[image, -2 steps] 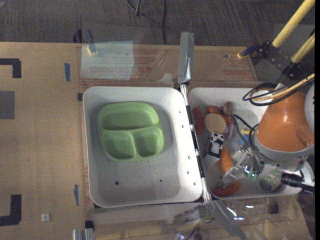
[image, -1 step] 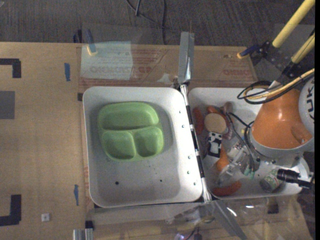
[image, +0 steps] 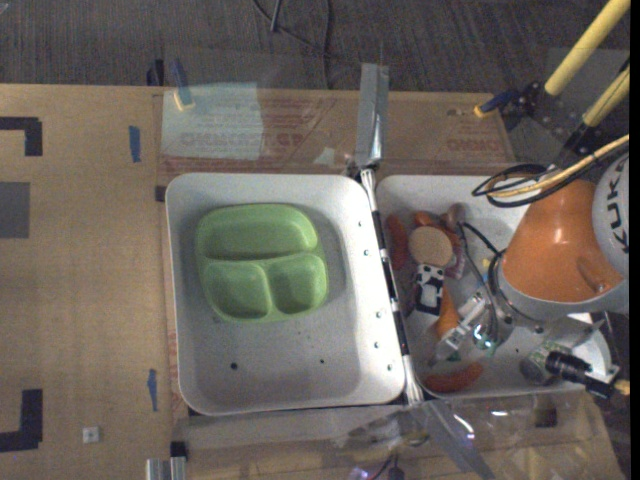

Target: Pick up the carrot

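Carrot [image: 447, 314] lies just beside claw [image: 462, 335].

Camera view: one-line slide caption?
KUKA arm's hand low in the right bin beside the carrot; green divided tray sits in the left bin.

divided plate [image: 262, 260] in left bin [image: 190, 363]

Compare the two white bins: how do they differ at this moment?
The left bin holds one thing, a green divided plate lying flat in its upper part; the right bin holds a crowded heap of small toy foods, an orange carrot among them. The arm's pincer hangs over the right bin, not the left bin. Both bins are shallow, white and sit side by side.
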